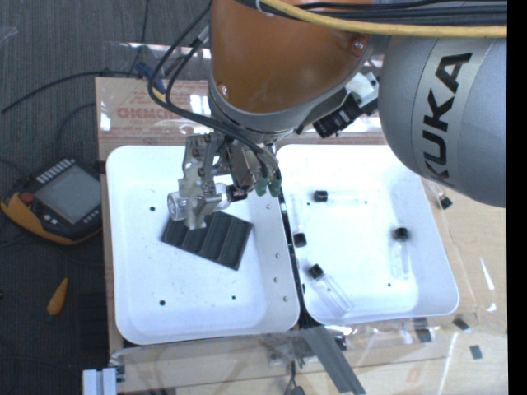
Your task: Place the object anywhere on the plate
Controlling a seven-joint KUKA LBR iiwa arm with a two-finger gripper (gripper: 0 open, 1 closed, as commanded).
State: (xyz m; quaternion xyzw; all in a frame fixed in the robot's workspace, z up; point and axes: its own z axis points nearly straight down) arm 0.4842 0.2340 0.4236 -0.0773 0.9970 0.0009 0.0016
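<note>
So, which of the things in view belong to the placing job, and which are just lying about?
For the job:
- hand, low in the left bin
- dark ribbed plate under it

Lying about:
- three clear vials with black caps in the right bin: one at the back, one at the right, one at the front
- pendant on the floor
- orange tool

I cannot make out the object to be placed.

Grey arm lettered KUKA, orange band, yellow and black cables.
</note>
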